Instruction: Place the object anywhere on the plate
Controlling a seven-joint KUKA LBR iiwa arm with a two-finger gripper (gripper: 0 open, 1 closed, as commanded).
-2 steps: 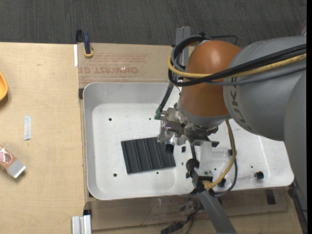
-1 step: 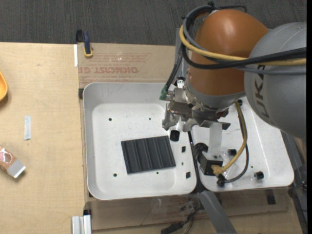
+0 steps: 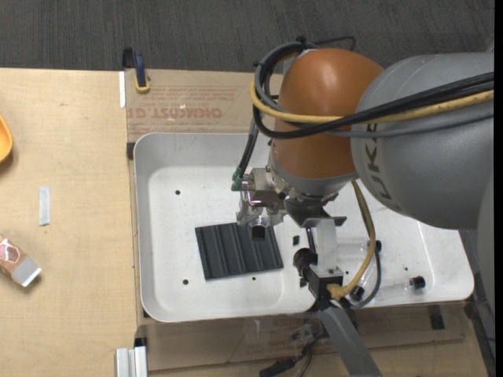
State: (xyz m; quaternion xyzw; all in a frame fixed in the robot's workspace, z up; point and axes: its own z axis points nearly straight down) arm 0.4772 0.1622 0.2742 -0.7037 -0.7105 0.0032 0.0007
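the arm (image 3: 424, 132) is a thick grey shell with dark lettering on its side, joined to a rounded, glossy orange band (image 3: 322, 116). yellow and black cables (image 3: 271, 85) loop around the orange part, and below it sits a small metal wrist assembly (image 3: 263, 195) with a green tag.

Ribbed plate (image 3: 238, 250) inside bin (image 3: 157, 210)

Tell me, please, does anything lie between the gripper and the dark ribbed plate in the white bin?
Nothing visible does. The gripper hangs right over the plate's upper right corner, and the bin floor around the plate is bare.
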